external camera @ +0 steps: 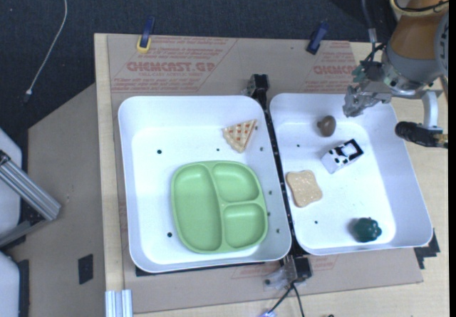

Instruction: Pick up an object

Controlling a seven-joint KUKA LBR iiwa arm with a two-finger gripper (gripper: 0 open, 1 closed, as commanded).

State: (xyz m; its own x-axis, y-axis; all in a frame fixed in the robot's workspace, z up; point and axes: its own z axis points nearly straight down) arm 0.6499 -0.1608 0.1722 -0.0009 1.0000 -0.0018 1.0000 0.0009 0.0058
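Note:
The right bin (399, 166) holds a small brown lump (326, 125) near its back, a black-and-white toy cow (341, 154) in the middle, a slice of toast (304, 188) at its left side and a dark green round object (366, 229) near the front. My gripper (354, 107) hangs over the bin's back edge, just right of and slightly behind the brown lump, with nothing seen between its fingers. In the left bin (142, 166) lie a green divided plate (217, 205) and a waffle-like wedge (240, 134).
Both bins rest on a cardboard sheet (214, 59) held by a blue and yellow clamp (146, 35) and a blue clamp (317, 38) at the back. A black clip (258, 85) sits between the bins at the back. The arm's grey and orange body (420, 30) stands at the upper right.

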